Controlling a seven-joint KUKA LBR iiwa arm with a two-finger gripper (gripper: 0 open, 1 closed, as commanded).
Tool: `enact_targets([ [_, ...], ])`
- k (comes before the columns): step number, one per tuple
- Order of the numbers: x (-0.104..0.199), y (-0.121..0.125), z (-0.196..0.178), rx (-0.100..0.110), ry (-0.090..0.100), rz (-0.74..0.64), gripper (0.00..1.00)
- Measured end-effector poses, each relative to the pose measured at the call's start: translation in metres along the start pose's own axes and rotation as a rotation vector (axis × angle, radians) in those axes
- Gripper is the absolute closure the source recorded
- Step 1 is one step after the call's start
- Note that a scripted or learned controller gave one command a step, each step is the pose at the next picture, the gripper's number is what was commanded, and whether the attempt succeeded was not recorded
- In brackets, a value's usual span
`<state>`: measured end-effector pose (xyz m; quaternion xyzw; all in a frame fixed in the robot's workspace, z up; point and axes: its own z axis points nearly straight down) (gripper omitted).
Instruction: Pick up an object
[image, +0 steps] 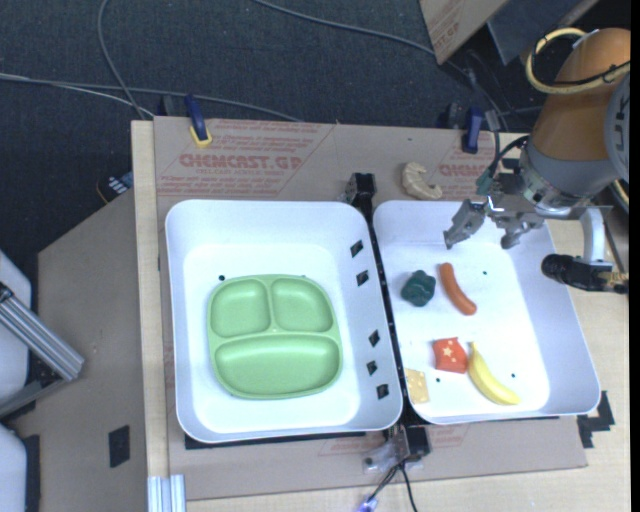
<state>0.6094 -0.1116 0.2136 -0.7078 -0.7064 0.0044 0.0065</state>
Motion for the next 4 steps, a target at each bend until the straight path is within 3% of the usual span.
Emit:
enact_targets([
  [1, 0.0, 0.003, -0.008, -0.014, -0.002, -0.003, 0.0],
  [2, -0.001, -0.002, 0.054, -0.008, -0.001, -0.001, 0.0],
  [3, 0.001, 0.0, 0.114, -0.018, -0.004, -0.001, 0.0],
  [4, 0.002, 0.0, 0.129, -0.011, -0.002, -0.002, 0.0],
])
